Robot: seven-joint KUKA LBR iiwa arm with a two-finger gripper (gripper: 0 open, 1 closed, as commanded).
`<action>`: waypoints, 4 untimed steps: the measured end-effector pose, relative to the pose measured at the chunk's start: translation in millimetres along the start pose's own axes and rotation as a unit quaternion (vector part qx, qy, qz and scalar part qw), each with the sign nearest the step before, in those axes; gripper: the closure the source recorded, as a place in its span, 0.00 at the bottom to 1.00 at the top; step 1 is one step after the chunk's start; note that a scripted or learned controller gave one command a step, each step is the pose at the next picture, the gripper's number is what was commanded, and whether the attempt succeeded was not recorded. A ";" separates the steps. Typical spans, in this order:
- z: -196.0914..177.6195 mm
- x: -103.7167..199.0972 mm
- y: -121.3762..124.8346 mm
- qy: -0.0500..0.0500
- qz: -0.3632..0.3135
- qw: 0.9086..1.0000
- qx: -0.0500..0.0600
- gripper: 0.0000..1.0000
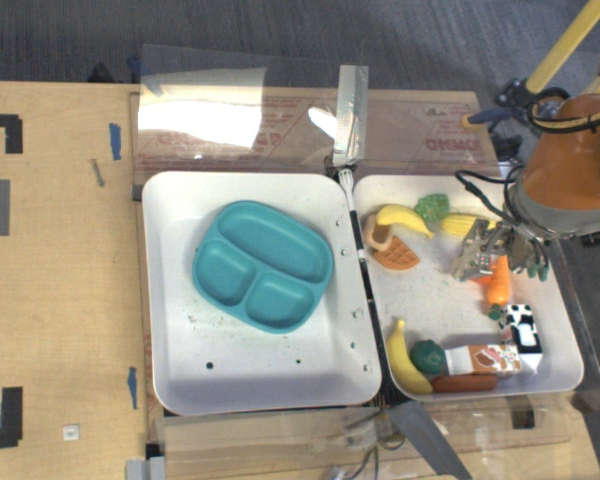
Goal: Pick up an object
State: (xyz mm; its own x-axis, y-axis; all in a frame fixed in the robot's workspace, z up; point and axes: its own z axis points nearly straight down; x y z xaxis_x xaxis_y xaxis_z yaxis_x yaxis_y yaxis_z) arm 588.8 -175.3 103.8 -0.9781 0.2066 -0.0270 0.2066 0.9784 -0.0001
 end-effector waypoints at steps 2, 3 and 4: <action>12.7 46.0 -10.3 0.008 -0.205 0.979 -0.002 0.00; 12.3 51.2 0.8 0.007 -0.200 0.980 -0.001 0.00; 9.4 12.0 77.9 0.009 -0.061 0.998 -0.002 0.00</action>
